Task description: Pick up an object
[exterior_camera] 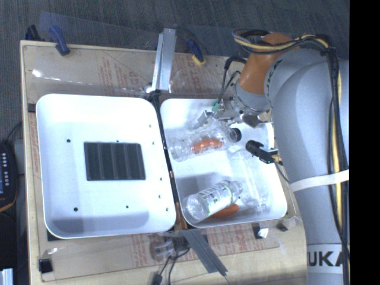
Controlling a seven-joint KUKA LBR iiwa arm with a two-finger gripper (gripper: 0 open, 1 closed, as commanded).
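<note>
2 clear plastic bottles w/ orange bits in right bin [279, 209]. Upper bottle [196, 144] lies on its side mid-bin. Lower bottle [215, 199], white label, lies slanted nr front wall.

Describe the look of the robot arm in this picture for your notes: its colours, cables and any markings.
The arm is bulky, rounded and pale grey, with an orange band above the wrist. Black and yellowish cables loop over the band, and more run down the side. Part of white KUKA lettering shows near the base. The gripper is small, dark metal.
</note>
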